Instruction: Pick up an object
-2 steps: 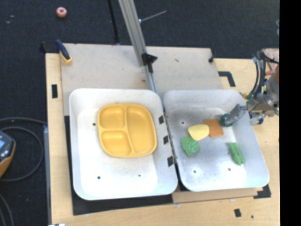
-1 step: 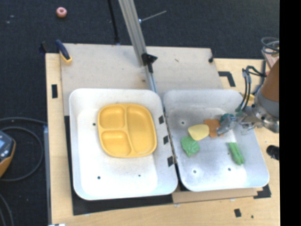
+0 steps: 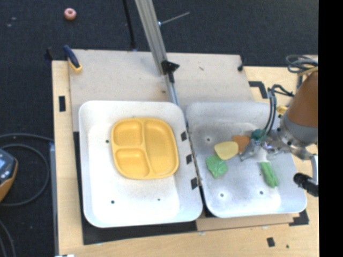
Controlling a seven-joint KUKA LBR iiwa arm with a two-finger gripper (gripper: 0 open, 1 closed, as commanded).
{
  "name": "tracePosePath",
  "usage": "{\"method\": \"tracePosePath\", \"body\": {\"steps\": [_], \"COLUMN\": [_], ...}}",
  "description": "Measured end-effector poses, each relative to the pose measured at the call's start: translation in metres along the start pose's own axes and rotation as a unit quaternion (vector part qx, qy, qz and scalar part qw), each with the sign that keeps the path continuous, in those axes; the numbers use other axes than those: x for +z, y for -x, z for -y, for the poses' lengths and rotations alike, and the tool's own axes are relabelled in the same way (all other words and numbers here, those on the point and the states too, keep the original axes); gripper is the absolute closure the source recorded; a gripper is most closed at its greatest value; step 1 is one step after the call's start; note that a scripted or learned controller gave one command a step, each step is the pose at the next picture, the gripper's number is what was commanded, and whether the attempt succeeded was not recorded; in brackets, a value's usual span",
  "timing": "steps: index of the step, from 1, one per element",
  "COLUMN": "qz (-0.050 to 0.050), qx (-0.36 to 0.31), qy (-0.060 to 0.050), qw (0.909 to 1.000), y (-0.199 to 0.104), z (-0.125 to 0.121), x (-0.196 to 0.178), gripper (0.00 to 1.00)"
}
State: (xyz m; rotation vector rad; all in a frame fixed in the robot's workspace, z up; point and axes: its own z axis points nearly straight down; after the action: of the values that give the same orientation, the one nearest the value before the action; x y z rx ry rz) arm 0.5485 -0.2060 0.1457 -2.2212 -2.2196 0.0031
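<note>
Camera view has both bins before me: the left bin (image 3: 96, 197) carries a yellow tray (image 3: 144, 147) with three compartments, lying flat near its middle. The right bin (image 3: 236, 202) holds the loose items. I see a pale yellow piece (image 3: 226, 150) near its centre, with an orange piece (image 3: 241, 141) touching its upper right edge. Just below and left of the yellow piece lies a green lump (image 3: 216, 167). A green stick (image 3: 269, 174) lies well to the right of that, tilted a little, near the bin's right side.

My arm (image 3: 305, 108) comes in from the right, its orange band over the right bin's far right edge. The gripper (image 3: 253, 151) sits low over the right bin, just right of the yellow and orange pieces and above-left of the green stick. A teal part shows near its tip, close beside the orange piece. I cannot tell whether the jaws are released or clenched, and I see nothing clearly caught between them.

On the bench (image 3: 214, 74) behind the bins a metal rail (image 3: 153, 31) slants up and away, and a blue and yellow clamp (image 3: 72, 59) sits at the far left corner. A pink ring (image 3: 69, 13) lies on the dark floor beyond.
</note>
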Motion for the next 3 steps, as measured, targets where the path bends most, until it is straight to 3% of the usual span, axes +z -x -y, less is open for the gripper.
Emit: {"method": "tracePosePath", "body": {"steps": [1,2,3], "qz": [0.001,0.0,0.002], "qx": [0.0,0.002,-0.001], "qy": [0.003,0.005,0.005], "qw": [1.0,1.0,1.0], "y": [0.001,0.002,0.009], "z": [-0.001,-0.003,-0.013], "x": [0.045,0.031,-0.021], "gripper": [0.0,1.0,1.0]}}
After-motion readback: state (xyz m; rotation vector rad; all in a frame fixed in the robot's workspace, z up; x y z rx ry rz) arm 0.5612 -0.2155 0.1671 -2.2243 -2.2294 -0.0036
